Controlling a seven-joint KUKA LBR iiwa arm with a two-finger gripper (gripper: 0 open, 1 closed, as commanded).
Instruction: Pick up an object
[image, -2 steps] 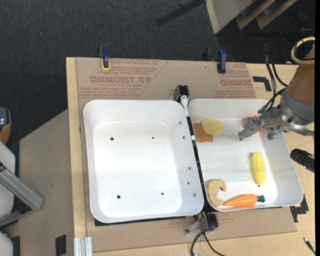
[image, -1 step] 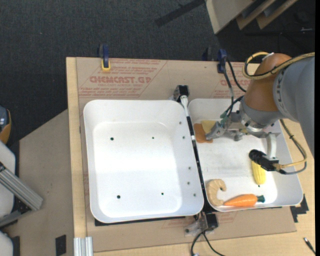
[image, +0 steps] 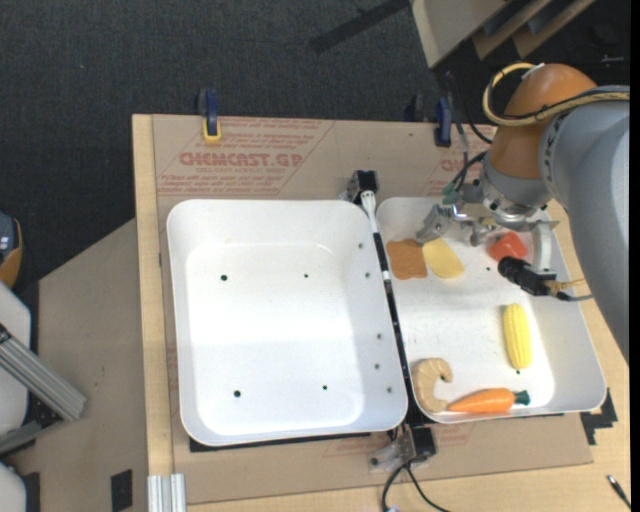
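Observation:
The right white bin (image: 560, 375) holds several toy foods. A brown bread slice (image: 406, 260) and a pale yellow piece (image: 443, 261) lie side by side at its far left. A red item (image: 509, 244) sits at the far right, partly hidden by the gripper. A corn cob (image: 517, 336) lies at the right. A tan curled shrimp (image: 431, 376) and an orange carrot (image: 484, 401) rest by the front wall. My gripper (image: 476, 226) hangs low over the far end of this bin, between the yellow piece and the red item. Nothing is visibly held.
The left white bin (image: 200, 330) stands beside the right one, and their walls touch along the middle. Both rest on a cardboard sheet (image: 260, 155) held by blue clamps (image: 210, 110) at the far edge. The grey arm (image: 590, 150) covers the bench's far right corner.

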